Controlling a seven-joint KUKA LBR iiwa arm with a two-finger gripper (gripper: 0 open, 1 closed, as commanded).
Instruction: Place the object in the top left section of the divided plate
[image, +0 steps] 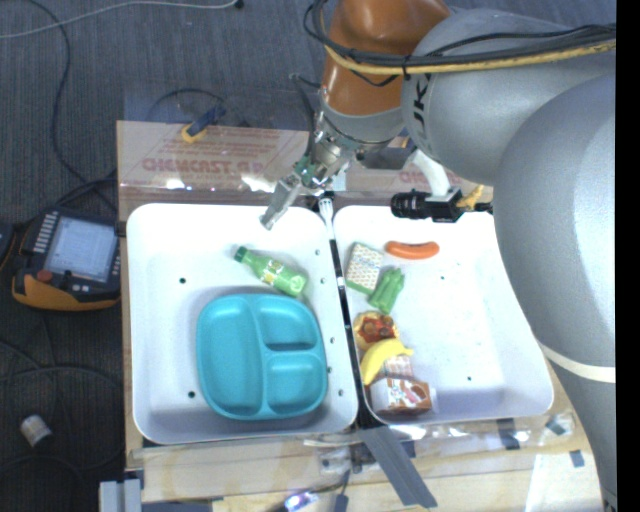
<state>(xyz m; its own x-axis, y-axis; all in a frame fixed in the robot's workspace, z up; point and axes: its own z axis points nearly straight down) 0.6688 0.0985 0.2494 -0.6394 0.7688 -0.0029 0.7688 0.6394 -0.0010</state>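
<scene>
One green bottle (271, 270) is lying in the left bin (160, 300) just beyond the blue divided plate (262, 355), while the claw (283, 202) is hovering above, holding nothing, finger spread unclear; next move, likely, is descending to pinch it.

A turquoise divided plate (262, 357) lies in a white bin (160, 300) beside a green bottle (271, 270) with a yellow-green label. In the neighbouring white bin (480, 330): an orange-red sausage (412, 249), a pale checked packet (364, 266), a green item (387, 288), a yellow banana (380, 358) and a brown-red packet (402, 394). The grey arm (520, 110) wears an orange band (375, 45).
</scene>
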